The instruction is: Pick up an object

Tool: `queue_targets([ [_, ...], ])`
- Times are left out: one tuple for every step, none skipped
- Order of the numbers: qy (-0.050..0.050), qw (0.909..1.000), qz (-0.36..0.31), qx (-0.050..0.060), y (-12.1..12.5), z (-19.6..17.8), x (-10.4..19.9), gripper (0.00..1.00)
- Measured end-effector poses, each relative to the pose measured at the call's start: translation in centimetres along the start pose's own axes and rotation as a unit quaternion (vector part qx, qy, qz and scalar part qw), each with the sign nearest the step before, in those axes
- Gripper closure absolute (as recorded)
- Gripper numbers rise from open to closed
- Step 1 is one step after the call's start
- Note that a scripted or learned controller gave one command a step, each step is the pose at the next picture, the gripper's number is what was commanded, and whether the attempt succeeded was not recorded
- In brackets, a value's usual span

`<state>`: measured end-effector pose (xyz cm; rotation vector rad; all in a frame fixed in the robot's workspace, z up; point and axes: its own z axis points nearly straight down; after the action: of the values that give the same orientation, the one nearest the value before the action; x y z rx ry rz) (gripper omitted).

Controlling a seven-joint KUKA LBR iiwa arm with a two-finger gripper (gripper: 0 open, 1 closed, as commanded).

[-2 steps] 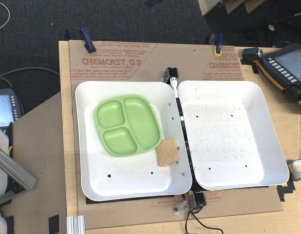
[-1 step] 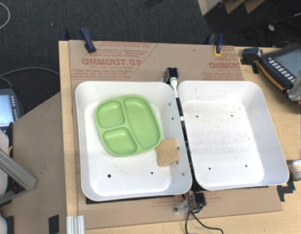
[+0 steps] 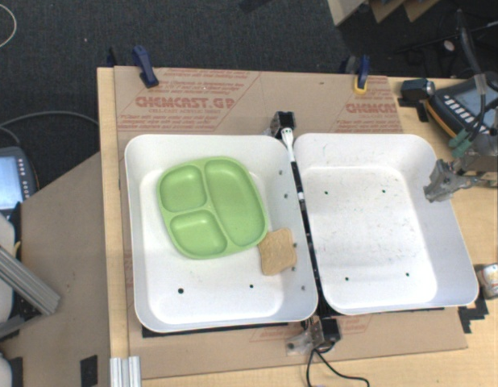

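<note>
Worktop (image 3: 192,95): we see a brown board carrying two shallow white bins side by side.
Left bin (image 3: 152,297): it holds the plate and the sponge.
Right bin (image 3: 378,216): white, speckled floor.
Green plate (image 3: 210,208): three compartments, lying flat in the left bin's upper middle.
Gripper (image 3: 437,185): at the right bin's right rim; it looks grey and blurred, and we cannot tell how its jaws stand.
Tan sponge (image 3: 277,251): a small square touching the plate's lower right edge.
</note>
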<state>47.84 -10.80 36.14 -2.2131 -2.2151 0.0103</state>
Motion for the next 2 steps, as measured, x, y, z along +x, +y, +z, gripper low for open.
queue_targets([
  [-0.004, 0.9998, -0.001, -0.018, 6.0, -18.4, 1.4, 1.00],
  [-0.001, 1.0000, 0.000, -0.003, -0.3, -12.4, 3.4, 1.00],
])
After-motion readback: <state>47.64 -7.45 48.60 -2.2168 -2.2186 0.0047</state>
